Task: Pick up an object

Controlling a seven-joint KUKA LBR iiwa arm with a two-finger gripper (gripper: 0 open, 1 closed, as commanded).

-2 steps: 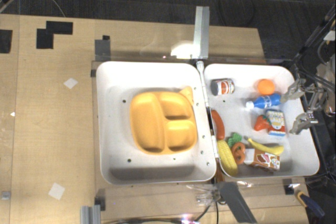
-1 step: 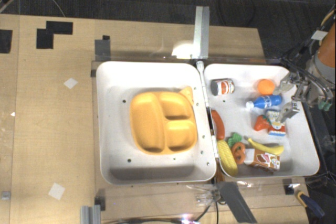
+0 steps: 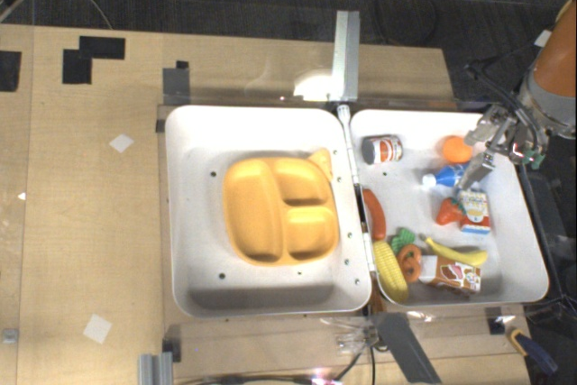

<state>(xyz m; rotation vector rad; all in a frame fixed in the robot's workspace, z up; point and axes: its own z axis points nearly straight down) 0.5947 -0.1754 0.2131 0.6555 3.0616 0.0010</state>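
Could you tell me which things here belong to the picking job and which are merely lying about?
For the job:
hand, over the right bin
orange ball
blue bottle
can
carton
banana
corn

Lying about:
yellow tray in the left bin
black tape patches on the bench

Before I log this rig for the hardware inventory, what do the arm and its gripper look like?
The arm enters from the view's right: a grey body with an orange band above the wrist. The gripper is a pale metallic grey head with slim fingers, and dark cables run beside it.
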